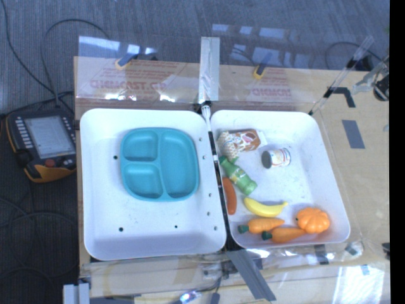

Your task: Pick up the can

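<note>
The can (pixel 276 158) lies on its side in the upper middle of the right bin (pixel 326 170), its dark end facing left and its white label to the right. Nothing touches it; bare bin floor surrounds it on the right and below.
The right bin also holds a snack pouch (pixel 239 142), a green bottle (pixel 238 176), a red chili (pixel 230 196), a banana (pixel 265 206), two carrots (pixel 266 225), and a small orange pumpkin (pixel 313 220). A blue divided plate (pixel 159 164) sits in the left bin (pixel 101 227). A teach pendant (pixel 42 145) lies on the floor at left.
</note>
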Controlling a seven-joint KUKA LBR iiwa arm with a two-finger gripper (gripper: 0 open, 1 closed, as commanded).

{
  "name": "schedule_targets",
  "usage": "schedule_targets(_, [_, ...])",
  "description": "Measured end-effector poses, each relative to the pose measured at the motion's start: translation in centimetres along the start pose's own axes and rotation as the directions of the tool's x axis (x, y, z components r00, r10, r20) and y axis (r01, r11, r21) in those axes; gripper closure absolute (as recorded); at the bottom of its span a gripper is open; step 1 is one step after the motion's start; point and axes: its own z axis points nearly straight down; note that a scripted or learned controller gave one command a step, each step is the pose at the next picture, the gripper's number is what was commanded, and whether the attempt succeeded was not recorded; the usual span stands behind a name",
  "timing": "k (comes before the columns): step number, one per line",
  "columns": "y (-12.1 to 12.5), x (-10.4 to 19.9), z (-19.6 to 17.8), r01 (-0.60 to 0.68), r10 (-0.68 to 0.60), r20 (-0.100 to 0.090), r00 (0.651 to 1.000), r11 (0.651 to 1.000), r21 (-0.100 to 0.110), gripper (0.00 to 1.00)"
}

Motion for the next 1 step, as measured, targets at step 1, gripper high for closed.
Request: schedule_targets(1, [0.03,0.08,-0.82,0.001,-0.001,0.003,1.000,1.000,0.002,1.00])
